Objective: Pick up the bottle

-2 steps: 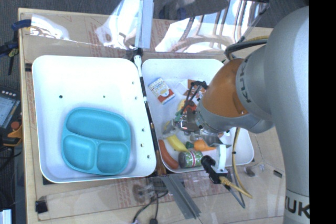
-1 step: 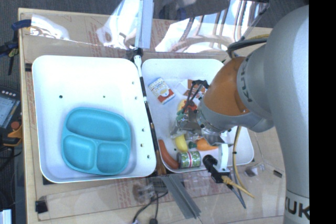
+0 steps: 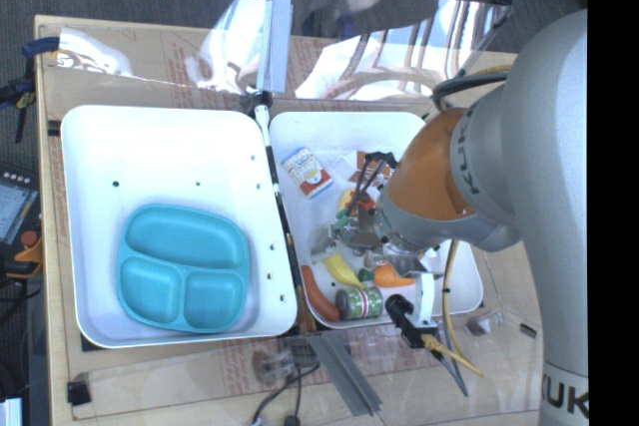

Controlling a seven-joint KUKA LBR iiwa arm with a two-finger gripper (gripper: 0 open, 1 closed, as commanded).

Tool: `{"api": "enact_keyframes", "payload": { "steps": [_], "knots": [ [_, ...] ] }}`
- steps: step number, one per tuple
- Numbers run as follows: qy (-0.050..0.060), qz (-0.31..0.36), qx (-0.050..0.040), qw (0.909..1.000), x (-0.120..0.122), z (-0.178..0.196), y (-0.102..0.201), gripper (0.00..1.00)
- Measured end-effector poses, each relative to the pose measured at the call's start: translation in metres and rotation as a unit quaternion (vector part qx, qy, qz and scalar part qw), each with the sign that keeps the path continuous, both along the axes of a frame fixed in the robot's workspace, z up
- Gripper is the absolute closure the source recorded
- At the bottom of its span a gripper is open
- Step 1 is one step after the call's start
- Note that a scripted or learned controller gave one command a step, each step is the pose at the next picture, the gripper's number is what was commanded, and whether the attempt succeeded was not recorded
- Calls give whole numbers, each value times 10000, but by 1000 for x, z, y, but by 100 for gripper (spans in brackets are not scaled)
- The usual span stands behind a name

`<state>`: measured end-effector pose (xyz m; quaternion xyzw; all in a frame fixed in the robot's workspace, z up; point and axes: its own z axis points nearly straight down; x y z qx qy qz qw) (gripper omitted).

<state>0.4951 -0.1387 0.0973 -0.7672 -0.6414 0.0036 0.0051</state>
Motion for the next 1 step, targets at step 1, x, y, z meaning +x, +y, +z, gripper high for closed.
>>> {"api": "enact_keyframes", "payload": {
  "steps": [1],
  "knots": [
    [26, 22, 1, 10000, 0, 8, 0, 100]
  ]
}}
